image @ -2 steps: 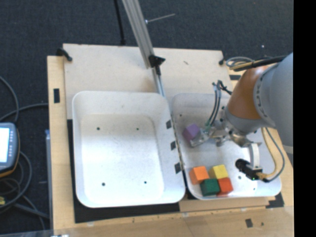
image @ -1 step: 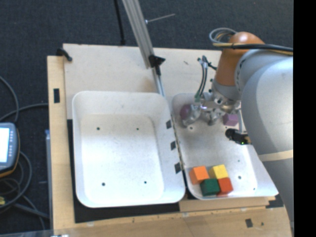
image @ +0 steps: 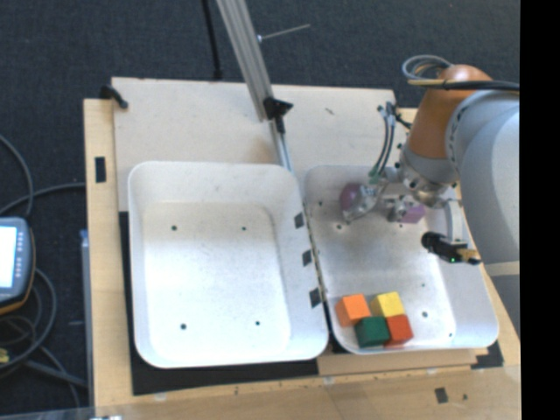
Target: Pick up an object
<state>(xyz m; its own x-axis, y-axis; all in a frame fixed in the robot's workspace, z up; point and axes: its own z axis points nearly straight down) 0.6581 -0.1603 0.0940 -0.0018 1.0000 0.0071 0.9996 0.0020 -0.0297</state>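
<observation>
The gripper is lowered into the right bin, beside a purple object; its finger state cannot be told.

- a wooden bench stood on dark carpet, its pale top carrying two shallow white bins side by side.
- the left bin sat on a black mat that showed along its left and near edges.
- the right bin lay just beside it, their inner rims nearly touching.
- an aluminium rail rose at a slant from a black bracket near the far rims of the bins.
- a handheld pendant with a lit screen lay on the floor at the left, with black cables looping around it.
</observation>
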